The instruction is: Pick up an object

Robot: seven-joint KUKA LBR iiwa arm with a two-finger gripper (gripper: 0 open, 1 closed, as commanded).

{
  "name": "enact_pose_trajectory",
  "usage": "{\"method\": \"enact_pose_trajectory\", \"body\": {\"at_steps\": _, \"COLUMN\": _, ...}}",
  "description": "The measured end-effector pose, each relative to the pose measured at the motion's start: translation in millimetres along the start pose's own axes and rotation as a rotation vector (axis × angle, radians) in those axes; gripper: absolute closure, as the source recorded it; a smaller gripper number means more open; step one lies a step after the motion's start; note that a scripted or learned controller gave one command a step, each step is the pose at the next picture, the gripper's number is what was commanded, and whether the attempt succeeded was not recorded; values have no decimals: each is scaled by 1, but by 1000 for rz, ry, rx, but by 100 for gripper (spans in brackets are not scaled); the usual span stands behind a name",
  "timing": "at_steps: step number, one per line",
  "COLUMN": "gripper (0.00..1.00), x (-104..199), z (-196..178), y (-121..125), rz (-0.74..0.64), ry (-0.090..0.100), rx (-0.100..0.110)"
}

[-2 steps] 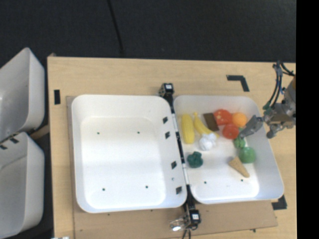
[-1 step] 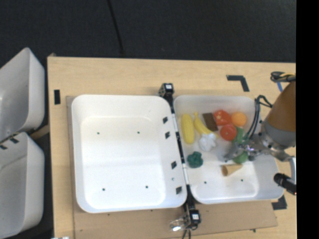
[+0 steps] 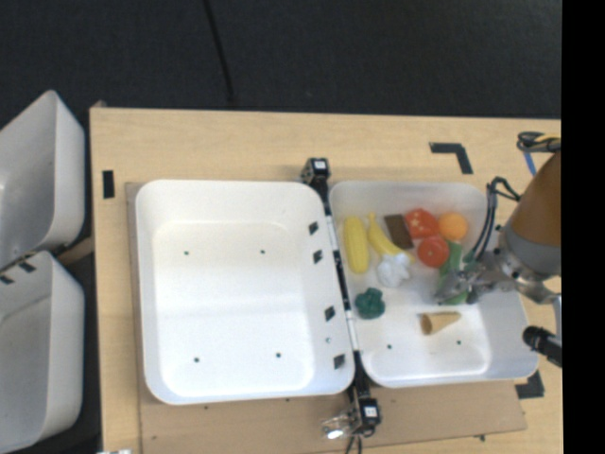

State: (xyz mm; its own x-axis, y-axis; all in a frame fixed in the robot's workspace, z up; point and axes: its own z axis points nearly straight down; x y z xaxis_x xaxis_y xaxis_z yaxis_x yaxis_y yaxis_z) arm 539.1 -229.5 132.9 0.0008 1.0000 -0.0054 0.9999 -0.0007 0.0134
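The gripper point(image 3: 460, 285) is seen low over the right bin point(image 3: 473, 362), at its right side, with the grey arm point(image 3: 534, 230) and its orange band entering from the right. A green object point(image 3: 456, 258), elongated and smooth, lies directly at the fingertips and appears to be in contact with them; whether the jaws are spread or pinched on it cannot be told. Just left of it sit two glossy red tomatoes point(image 3: 427, 236) and a round orange fruit point(image 3: 454, 225). Further left lie a ridged yellow corn cob point(image 3: 356, 244), a curved banana point(image 3: 381, 237) and a lumpy white piece point(image 3: 395, 270). A dark green knobbly item point(image 3: 369, 302) and a tan wedge point(image 3: 440, 322) rest nearer the front. The left bin point(image 3: 156, 348) is smooth white plastic.
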Motion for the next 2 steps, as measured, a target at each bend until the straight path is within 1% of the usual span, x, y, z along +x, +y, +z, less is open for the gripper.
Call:
{"method": "enact_pose_trajectory", "body": {"at_steps": 1, "gripper": 100, "x": 73, "z": -104, "y": 141, "rz": -15, "ry": 1, "rx": -13}}
{"method": "enact_pose_trajectory", "body": {"at_steps": 2, "gripper": 100, "x": 164, "z": -66, "y": 153, "rz": -11, "ry": 8, "rx": 10}}
